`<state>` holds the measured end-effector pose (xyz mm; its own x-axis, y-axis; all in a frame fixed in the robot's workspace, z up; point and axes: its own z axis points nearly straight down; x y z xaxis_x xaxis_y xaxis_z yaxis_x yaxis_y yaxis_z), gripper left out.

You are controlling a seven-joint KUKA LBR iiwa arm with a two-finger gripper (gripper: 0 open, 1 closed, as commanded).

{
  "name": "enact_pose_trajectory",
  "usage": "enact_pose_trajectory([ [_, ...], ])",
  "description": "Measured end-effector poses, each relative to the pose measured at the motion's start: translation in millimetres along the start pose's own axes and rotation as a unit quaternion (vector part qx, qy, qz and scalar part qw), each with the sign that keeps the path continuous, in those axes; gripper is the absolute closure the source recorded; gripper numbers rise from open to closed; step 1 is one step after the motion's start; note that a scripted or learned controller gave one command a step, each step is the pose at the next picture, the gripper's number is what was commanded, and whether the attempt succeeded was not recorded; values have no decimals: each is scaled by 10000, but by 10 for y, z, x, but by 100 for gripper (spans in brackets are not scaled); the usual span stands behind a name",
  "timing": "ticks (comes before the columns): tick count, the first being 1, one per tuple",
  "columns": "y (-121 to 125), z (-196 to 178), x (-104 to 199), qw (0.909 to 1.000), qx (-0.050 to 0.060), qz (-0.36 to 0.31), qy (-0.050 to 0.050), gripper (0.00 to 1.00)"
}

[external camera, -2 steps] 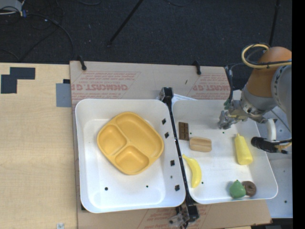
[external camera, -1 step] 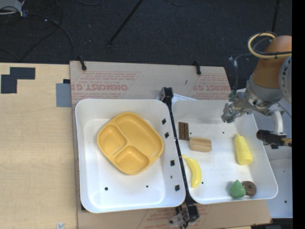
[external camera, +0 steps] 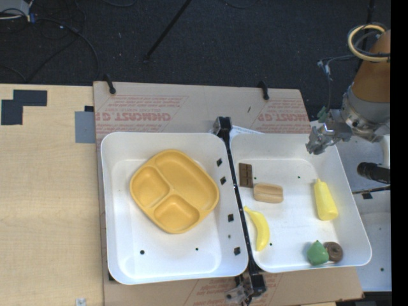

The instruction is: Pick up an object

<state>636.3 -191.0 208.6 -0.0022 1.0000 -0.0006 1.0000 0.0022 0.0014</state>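
Jaws (external camera: 317,142) over right bin (external camera: 357,234) rim, grip state unclear, cardboard (external camera: 191,110) printed "CHEMCREST, G.A." upside down

Two bins side by side on the bench, and the divider (external camera: 233,196) between them is our marker. Left of it, the tray (external camera: 174,190) in the left bin (external camera: 121,260). Just right of it, block (external camera: 245,174), bun (external camera: 268,193) and banana (external camera: 259,228) in the right bin (external camera: 290,152). Farther right, bottle (external camera: 324,199); pear (external camera: 317,253) and donut (external camera: 333,252) touching, near corner.
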Motion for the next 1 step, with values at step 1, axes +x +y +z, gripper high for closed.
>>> enact_pose_trajectory([
  [1, 2, -19, -1, 10000, 11, -5, 2, 100],
])
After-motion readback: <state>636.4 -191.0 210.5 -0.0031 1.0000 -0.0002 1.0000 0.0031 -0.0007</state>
